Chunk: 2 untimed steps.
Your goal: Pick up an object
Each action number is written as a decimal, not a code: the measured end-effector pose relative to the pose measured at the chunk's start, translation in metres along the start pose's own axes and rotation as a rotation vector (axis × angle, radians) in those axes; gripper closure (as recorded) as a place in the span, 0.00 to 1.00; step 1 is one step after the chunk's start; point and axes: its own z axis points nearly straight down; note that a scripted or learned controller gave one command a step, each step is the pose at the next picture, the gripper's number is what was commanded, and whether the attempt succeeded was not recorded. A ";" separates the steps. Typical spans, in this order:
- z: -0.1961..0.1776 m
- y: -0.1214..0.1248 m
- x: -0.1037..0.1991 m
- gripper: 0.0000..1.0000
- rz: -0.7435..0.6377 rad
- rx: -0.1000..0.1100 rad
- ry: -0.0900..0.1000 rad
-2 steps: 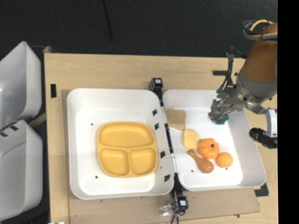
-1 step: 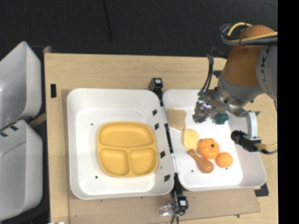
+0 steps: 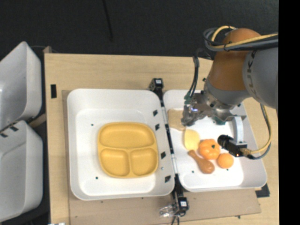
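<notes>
On the wooden bench, the right bin (image 3: 251, 175) holds a pale yellow piece (image 3: 191, 138); the gripper's (image 3: 188, 116) state is unclear.

You've got smooth glossy white plastic bins (image 3: 79, 182), a matt yellow plastic tray (image 3: 127, 149) w/ compartments, and a pale wood-look bench (image 3: 56, 74).

A yellow divided plate (image 3: 127, 149) with 3 compartments lies in the left white bin (image 3: 77, 125) on the wooden bench (image 3: 56, 74).
</notes>
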 end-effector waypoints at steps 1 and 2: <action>0.000 -0.005 0.060 1.00 -0.003 0.001 0.001; -0.011 -0.014 0.113 1.00 -0.003 -0.002 0.002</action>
